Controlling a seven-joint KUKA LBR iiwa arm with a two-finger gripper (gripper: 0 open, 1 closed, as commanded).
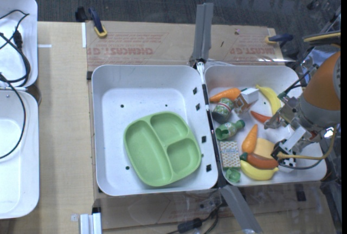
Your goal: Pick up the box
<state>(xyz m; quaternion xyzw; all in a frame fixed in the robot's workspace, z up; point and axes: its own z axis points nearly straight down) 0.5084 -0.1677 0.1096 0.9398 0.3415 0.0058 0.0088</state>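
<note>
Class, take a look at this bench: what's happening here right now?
A grey robot arm with an orange band reaches in from the right over the right bin, which is crowded with toy food: carrots, bananas, a green bottle and a small box near its front left. Its pincer sits low at the bin's right side, apart from the box. The left bin holds a green divided plate. Nothing has been lifted yet.

Red print runs across the cardboard sheet (162, 43) lying on the worktop behind the two bins. It stands upside down from this camera; the largest word on the left stretch looks like "CHEMCNTS", though the letters are blurred. A similar red line on the right stretch, and the smaller lines, cannot be read.
</note>
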